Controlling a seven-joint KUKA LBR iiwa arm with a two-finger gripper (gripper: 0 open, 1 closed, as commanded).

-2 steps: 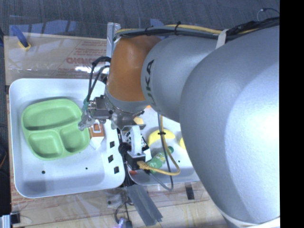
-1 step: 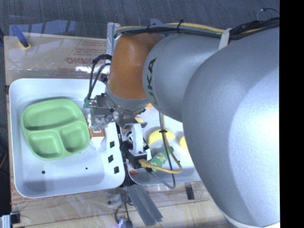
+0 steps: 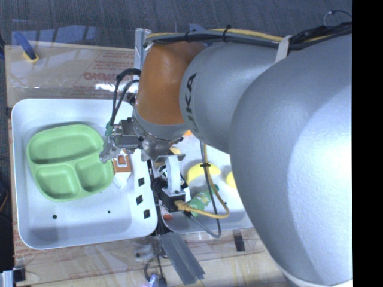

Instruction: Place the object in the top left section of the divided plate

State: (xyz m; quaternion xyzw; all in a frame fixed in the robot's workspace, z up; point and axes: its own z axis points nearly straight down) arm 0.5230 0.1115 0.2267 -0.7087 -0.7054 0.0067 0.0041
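The green divided plate [image 3: 64, 160] lies in the left bin [image 3: 72, 229], with one wide section at the top and two smaller ones below. My gripper [image 3: 111, 147] hangs at the plate's right edge, over the boundary between the top and lower right sections. A small orange-brown object [image 3: 124, 162] shows just under and to the right of the gripper, beside the plate's rim; whether it is held cannot be made out. The arm's orange band [image 3: 161, 82] and grey body cover much of the right bin.
A yellow round object [image 3: 202, 173] and another yellow piece [image 3: 230, 178] lie in the right bin, partly hidden by the arm. Cables [image 3: 203, 211] loop below the wrist. The divider wall [image 3: 142, 196] between the bins sits just right of the plate.
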